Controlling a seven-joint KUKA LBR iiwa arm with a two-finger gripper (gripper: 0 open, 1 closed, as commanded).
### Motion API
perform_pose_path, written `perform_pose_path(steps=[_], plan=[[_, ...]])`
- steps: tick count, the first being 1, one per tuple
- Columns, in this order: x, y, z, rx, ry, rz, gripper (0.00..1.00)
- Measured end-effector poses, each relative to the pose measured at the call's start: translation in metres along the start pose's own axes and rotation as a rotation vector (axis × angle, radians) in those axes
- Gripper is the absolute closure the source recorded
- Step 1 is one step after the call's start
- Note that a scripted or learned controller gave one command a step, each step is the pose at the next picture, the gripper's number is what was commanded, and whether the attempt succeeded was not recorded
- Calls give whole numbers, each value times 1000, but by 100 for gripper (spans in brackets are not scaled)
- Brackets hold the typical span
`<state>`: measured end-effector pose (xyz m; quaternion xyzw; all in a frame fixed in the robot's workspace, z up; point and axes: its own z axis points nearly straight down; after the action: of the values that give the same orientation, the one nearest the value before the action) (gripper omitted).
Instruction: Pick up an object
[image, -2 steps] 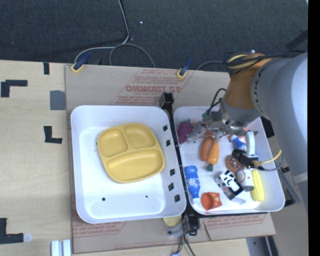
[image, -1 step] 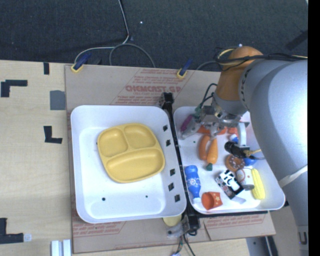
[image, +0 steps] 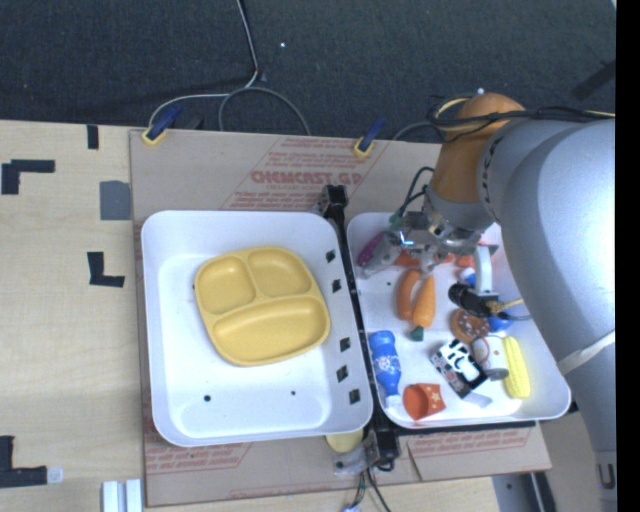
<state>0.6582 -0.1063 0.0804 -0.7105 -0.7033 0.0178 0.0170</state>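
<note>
Cardboard bench; glossy white bin holds smooth yellow three-section plate.

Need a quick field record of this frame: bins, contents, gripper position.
left bin: white, shallow; holds a yellow three-compartment plastic plate
right bin: white, shallow; holds small toys, among them an orange carrot, a blue bottle, a red cup, a yellow corn cob
gripper: low over the right bin's far end, near the carrot
grasp: not discernible
</note>
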Motion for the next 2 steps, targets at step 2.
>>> perform_pose_path(steps=[2], plan=[[-5, 1, 1, 2, 12, -5, 0]])
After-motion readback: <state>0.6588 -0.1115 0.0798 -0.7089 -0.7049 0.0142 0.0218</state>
